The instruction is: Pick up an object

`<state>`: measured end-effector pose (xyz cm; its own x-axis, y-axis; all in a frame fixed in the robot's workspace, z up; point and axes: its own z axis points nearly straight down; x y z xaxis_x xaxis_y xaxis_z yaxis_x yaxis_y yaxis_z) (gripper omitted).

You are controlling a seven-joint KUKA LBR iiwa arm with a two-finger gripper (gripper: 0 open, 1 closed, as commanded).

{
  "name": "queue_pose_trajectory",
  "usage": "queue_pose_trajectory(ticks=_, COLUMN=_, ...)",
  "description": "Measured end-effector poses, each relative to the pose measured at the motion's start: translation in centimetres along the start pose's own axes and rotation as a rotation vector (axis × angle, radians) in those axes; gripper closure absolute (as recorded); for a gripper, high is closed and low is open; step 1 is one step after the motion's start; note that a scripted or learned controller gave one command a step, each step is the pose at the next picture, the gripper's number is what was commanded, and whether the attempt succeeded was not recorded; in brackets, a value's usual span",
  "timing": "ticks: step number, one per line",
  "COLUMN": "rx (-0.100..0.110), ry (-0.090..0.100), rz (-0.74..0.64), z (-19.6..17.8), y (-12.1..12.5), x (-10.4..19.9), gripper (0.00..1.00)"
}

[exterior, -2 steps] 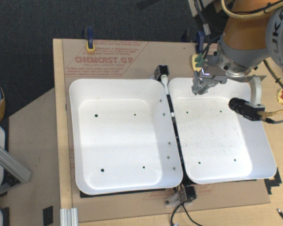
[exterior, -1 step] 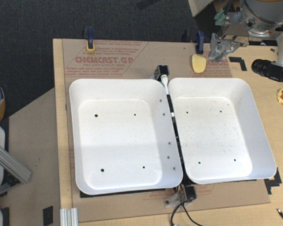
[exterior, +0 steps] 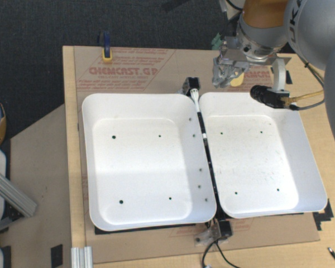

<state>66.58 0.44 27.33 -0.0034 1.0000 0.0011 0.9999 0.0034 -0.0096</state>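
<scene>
Yellow object point(exterior: 238, 80) sits pinched in the gripper point(exterior: 228, 78), jaws narrowed around it, hanging above the far edge of the right bin point(exterior: 301, 166). You hold it up off the desk point(exterior: 128, 66), I'd judge, so no bin wall snags it.

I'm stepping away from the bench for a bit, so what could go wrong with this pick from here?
1. A yellow thing shows right at the gripper, but whether it is truly gripped can't be told. It may slip free.
2. The gripper hangs about over the far rim of the right bin. A drop there could land on the cardboard outside the bin.
</scene>
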Motion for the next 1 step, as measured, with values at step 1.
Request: queue_pose_trajectory(ticks=1, rx=-0.021, ry=0.000, rz=-0.001, z=-10.39, y=0.06, x=4.38, gripper=1.00)
